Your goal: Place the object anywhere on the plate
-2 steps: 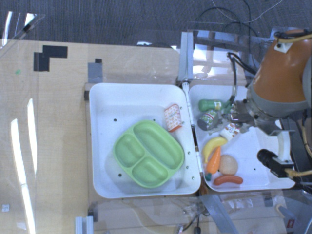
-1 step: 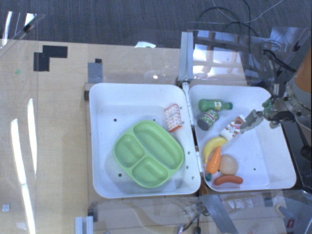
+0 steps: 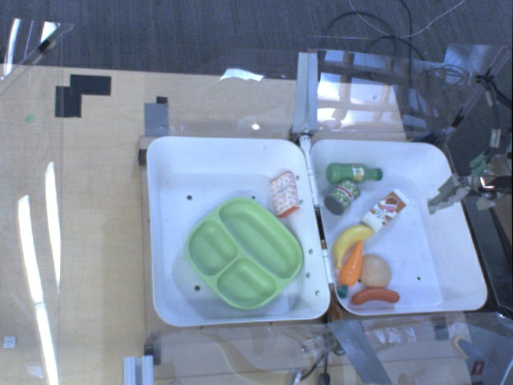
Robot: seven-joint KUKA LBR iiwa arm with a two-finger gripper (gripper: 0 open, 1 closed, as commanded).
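Note:
A green three-compartment plate [image 3: 244, 253] lies in the left bin [image 3: 168, 215]. A small red and white packet [image 3: 284, 194] rests just beyond the plate's far right corner, by the bin's right wall. The right bin [image 3: 449, 255] holds a green bottle [image 3: 353, 172], a dark can [image 3: 343, 196], a white and red carton [image 3: 385, 210], a banana [image 3: 349, 241], a carrot [image 3: 351, 266], a round tan fruit [image 3: 375, 272] and a red sausage [image 3: 374, 297]. My gripper [image 3: 450, 192] hangs at the right bin's right edge, apart from all of these, with nothing seen in it.
A clear plastic screen and metal frame [image 3: 353, 95] stand behind the right bin. Cables [image 3: 385, 14] run over the floor at the back. A raised divider [image 3: 314, 215] separates the two bins. Bare wooden benchtop [image 3: 80, 215] lies to the left.

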